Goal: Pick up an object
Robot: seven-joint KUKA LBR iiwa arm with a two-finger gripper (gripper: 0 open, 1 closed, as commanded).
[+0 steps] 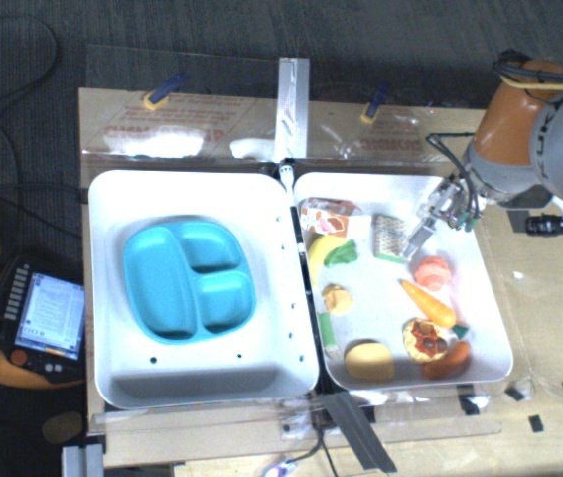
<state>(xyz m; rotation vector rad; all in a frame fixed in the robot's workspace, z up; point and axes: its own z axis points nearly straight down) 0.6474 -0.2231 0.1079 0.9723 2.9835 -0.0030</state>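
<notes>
Toy food fills the right bin point(490, 296), and any piece of it would satisfy the task. A pink round piece point(434, 270) lies closest to the gripper point(422, 235), just below and to the right of its tip. A small grey grater-like block point(388, 235) sits just to the gripper's left, and an orange carrot point(428, 302) lies slantwise below the pink piece. Further down are a pizza slice point(426, 338), a red piece point(448, 360) against the bin's lower edge and a tan bread roll point(367, 358). Along the divider side lie a banana point(315, 256), a green piece point(341, 254), a small tan lump point(336, 296) and a printed packet point(325, 217) in the upper corner. The left bin point(112, 266) holds a blue divided tray point(190, 276).

All these look like hollow plastic playthings: light, stiff and smooth, so likely to skid or pop out of a squeeze rather than break. The pink piece seems best gripped across its middle; the carrot across its thick end, not along its length.

The gripper hangs low over the upper right of the bin, and I cannot tell how its claw is set. Nothing is visibly caught in it.
</notes>
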